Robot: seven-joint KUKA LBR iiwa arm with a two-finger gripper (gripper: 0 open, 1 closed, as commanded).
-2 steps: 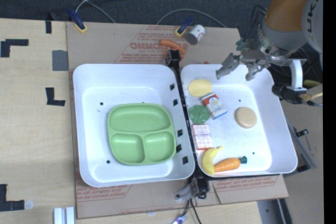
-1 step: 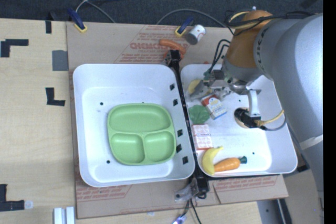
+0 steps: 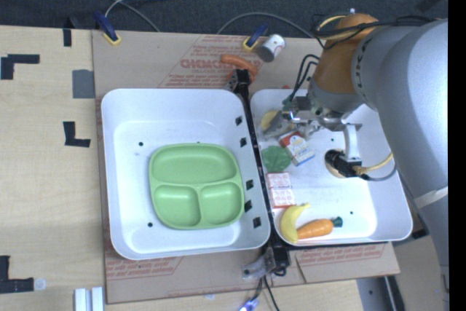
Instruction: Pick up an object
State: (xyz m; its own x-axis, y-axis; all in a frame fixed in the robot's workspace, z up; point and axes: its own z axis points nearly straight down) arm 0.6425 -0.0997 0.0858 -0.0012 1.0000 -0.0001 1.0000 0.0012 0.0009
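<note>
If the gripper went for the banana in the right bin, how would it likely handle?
The banana is curved and smooth, so it may rock or slip between fingers. It looks like a light plastic toy, probably rigid. It lies against the carrot near the bin wall, so a push would likely shift both.

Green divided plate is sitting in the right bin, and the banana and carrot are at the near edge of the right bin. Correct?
Not quite. The camera view shows the green divided plate in the left bin, not the right one. The banana and carrot do lie at the near edge of the right bin.
</note>
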